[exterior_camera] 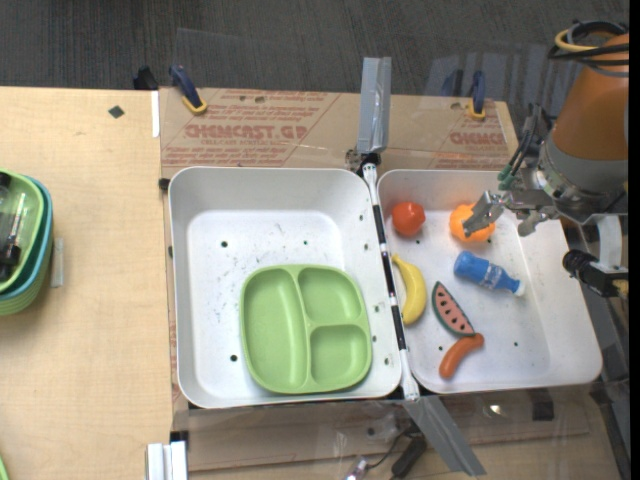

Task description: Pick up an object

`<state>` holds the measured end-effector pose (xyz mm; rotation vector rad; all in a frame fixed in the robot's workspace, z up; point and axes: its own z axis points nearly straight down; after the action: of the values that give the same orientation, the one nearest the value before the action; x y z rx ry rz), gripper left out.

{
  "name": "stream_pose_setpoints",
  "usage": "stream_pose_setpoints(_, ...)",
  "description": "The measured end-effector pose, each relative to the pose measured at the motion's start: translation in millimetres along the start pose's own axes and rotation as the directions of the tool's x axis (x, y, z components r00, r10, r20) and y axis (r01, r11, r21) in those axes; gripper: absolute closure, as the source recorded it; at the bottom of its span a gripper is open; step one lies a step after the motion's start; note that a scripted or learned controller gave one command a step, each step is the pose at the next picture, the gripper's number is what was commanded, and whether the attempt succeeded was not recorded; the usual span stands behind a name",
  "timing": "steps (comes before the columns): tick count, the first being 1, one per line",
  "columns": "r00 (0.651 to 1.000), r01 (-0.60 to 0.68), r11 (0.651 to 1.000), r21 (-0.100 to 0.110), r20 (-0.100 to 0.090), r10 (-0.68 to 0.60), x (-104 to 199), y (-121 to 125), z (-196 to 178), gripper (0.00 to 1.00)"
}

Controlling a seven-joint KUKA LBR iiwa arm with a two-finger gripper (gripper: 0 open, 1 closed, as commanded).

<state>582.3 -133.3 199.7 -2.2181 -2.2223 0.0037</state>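
Observation:
The right bin (560,363) holds several toys: a red tomato (407,217), an orange fruit (466,227), a blue bottle (487,272) lying on its side, a banana (408,288), a watermelon slice (452,310) and a red sausage (460,355). My gripper (507,215) hangs over the bin's back right part, open. Its left finger (487,211) overlaps the orange fruit's right edge, and the right finger stands over bare bin floor. Nothing sits between the fingers. The blue bottle lies just below the gripper.
The left bin (200,268) carries a green divided plate (305,326). A metal divider (375,108) rises between the bins at the back. Green stacked containers (20,243) sit at the far left on the wooden table. Cardboard lies behind both bins.

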Motion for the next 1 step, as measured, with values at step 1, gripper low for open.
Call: stream_pose_setpoints(1, 1.000, 0.000, 1.000, 0.001, 0.000, 0.000, -0.8, 0.1, -8.2, 1.00)
